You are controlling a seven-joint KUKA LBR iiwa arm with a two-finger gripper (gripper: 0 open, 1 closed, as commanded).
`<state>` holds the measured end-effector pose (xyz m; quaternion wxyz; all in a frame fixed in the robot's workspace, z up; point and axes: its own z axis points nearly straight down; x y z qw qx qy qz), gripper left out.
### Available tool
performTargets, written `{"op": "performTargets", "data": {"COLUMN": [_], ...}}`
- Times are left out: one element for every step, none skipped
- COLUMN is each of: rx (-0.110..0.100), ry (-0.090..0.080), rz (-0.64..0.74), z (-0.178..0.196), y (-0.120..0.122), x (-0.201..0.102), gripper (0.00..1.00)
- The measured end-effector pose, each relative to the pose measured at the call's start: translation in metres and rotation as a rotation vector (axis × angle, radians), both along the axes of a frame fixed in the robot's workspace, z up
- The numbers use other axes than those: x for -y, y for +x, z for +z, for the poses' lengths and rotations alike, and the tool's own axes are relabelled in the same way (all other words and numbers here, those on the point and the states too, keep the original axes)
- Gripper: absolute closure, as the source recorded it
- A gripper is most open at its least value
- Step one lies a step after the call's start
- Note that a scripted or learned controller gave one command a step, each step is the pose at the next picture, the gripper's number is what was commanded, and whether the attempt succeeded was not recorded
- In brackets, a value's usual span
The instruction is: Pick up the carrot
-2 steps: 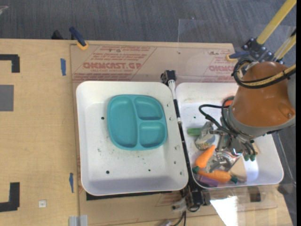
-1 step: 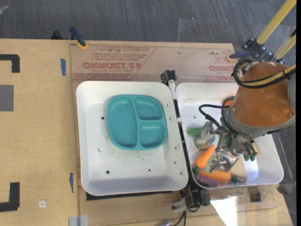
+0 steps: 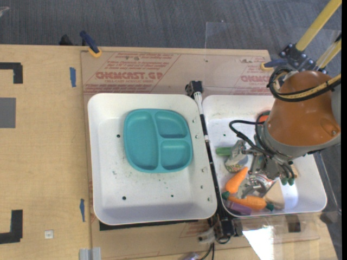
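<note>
While a teal plate (image 3: 158,140) is seen in the left bin (image 3: 103,161), the carrot (image 3: 236,181) lies in the right bin (image 3: 219,118), not lifted. Just beside it the gripper (image 3: 259,179) is lowered; its finger state cannot be told.

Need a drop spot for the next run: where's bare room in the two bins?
Left bin: bare floor all around the teal plate, widest along the near edge. Right bin: bare strip at the far side, by the divider. Its near half is crowded: carrot, other food pieces, and the claw above them.
</note>
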<state>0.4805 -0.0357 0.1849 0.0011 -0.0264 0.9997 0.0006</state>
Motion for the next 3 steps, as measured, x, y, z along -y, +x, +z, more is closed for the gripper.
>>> {"op": "performTargets", "data": {"rx": [0.001, 0.020, 0.025], "ry": [-0.001, 0.005, 0.009], "rz": [-0.105, -0.432, -0.855], "z": [-0.071, -0.092, -0.093], "y": [0.014, 0.007, 0.008], "x": [0.058, 0.056, 0.056], "gripper": [0.00, 0.00, 0.00]}}
